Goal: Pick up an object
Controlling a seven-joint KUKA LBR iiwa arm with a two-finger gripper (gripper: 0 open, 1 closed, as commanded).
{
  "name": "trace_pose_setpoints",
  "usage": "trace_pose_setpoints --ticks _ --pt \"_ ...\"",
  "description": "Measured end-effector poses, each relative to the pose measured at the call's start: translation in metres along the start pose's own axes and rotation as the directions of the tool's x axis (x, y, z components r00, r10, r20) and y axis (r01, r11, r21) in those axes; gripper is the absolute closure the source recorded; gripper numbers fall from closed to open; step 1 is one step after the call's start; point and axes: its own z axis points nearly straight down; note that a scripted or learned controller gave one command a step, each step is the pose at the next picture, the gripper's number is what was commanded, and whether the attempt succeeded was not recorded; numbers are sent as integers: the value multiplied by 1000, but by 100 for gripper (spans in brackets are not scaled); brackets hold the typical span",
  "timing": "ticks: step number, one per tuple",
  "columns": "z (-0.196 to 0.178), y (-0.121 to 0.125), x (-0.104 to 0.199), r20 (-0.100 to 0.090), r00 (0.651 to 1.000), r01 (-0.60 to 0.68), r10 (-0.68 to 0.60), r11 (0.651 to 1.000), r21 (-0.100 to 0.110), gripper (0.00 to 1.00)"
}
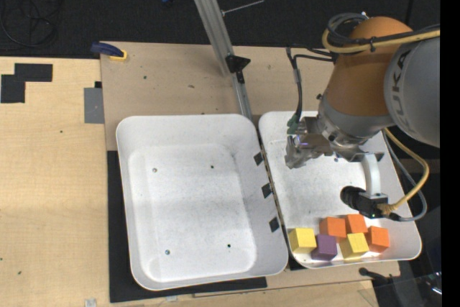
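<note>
Several small blocks lie bunched at the near end of the right bin (316, 187): a yellow block (303, 238), a purple block (326, 246), another yellow block (353, 246) and three orange blocks (334, 227), (356, 223), (379, 238). My gripper (296, 154) hangs over the far left part of that bin, well away from the blocks. Nothing shows between its fingers, and their spacing is hard to read from this angle.
The left bin (144, 147) sits beside the right one, with black clips (267, 190) along the shared edge. A slanted metal rail (214, 21) rises behind the bins. A blue and yellow clamp (109, 50) lies at the bench's far left corner.
</note>
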Motion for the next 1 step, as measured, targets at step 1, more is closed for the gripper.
trace_pose_setpoints --ticks 1 --pt "2 25 39 0 1000 -1 1 1000 0 100"
